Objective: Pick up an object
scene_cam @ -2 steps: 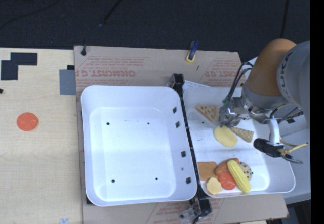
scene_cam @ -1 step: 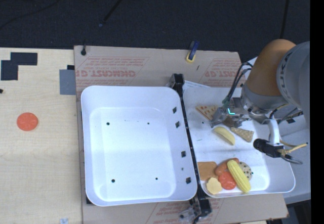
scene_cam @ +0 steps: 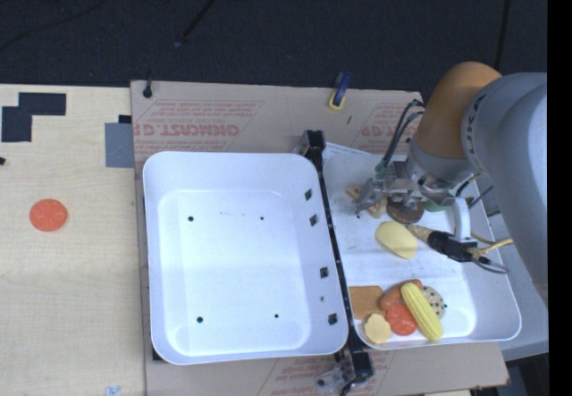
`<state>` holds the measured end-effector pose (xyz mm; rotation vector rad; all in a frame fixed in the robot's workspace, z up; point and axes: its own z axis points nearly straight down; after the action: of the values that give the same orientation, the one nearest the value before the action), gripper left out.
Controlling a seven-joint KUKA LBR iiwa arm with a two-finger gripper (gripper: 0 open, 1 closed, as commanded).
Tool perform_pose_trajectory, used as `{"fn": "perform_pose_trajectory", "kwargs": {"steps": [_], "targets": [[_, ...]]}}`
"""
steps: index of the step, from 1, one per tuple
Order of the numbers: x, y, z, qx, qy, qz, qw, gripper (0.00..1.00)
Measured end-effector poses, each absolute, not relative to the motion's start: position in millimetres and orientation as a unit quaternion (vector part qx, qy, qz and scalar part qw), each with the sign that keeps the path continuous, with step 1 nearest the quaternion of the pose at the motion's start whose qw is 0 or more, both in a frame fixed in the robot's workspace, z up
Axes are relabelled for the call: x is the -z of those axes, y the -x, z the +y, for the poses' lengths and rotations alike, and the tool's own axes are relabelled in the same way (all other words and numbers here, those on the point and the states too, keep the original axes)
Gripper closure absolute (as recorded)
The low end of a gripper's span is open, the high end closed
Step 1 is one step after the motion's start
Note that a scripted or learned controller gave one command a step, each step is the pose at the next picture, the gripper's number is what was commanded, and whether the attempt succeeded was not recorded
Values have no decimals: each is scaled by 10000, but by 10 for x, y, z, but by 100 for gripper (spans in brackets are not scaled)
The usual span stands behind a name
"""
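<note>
Pale yellow lump (scene_cam: 398, 240) of toy food lies near the middle of the right-hand bin (scene_cam: 500, 332) as seen from above, just below the gripper (scene_cam: 391, 198) of the grey arm (scene_cam: 514, 162). The arm reaches in from the right, its orange band (scene_cam: 451, 113) above the wrist. The gripper sits low over the bin's far half. Whether it is spread or pressed together cannot be told from this angle. A small tan object (scene_cam: 365, 198) lies just beside the gripper on its left, and whether the two touch cannot be told.

At the bin's near edge a cluster of toy food is packed together. It holds a corn cob (scene_cam: 421, 310) lying at a slant, a red tomato (scene_cam: 400, 321) touching it, a brown slice (scene_cam: 364, 298), a speckled cookie (scene_cam: 435, 299) behind the cob and a yellow piece (scene_cam: 378, 329) at the front.

The left-hand bin (scene_cam: 170, 206) stands alongside, with a black divider (scene_cam: 323, 233) running between the two. Both rest on a cardboard sheet (scene_cam: 232, 117) with a blue-and-yellow clip (scene_cam: 339, 92) at its far edge. An orange disc (scene_cam: 48, 215) sits well apart on the wooden bench (scene_cam: 71, 296).
</note>
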<state>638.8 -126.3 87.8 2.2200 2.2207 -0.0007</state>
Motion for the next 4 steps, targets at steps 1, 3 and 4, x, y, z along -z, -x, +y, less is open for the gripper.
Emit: {"fn": "perform_pose_trajectory", "kwargs": {"steps": [1,3,4], "targets": [[-906,-6459,-1564,-13,-7069,7073,13,0],[-905,-6455,-1293,-7,-7065,7077,29,0],[-905,-6453,-1287,-6,-7069,7073,30,0]]}}
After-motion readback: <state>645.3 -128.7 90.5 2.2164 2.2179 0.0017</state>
